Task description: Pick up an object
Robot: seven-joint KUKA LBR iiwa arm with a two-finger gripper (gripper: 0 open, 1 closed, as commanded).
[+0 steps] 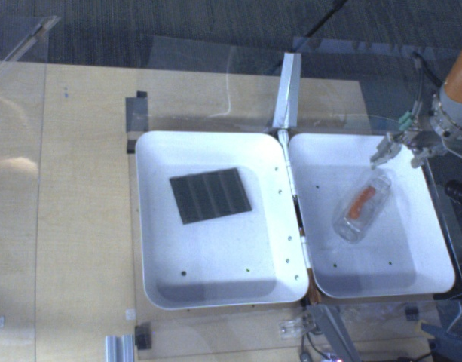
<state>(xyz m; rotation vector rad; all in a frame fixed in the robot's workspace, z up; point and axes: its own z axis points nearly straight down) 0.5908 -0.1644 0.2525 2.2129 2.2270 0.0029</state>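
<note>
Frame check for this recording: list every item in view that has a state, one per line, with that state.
clear bottle: lying on its side in the right bin, tilted diagonally, orange contents inside, not held.
dark ridged pad: lying flat in the left bin.
claw: open, above the right bin's far corner, beside the bottle's upper end.
</note>
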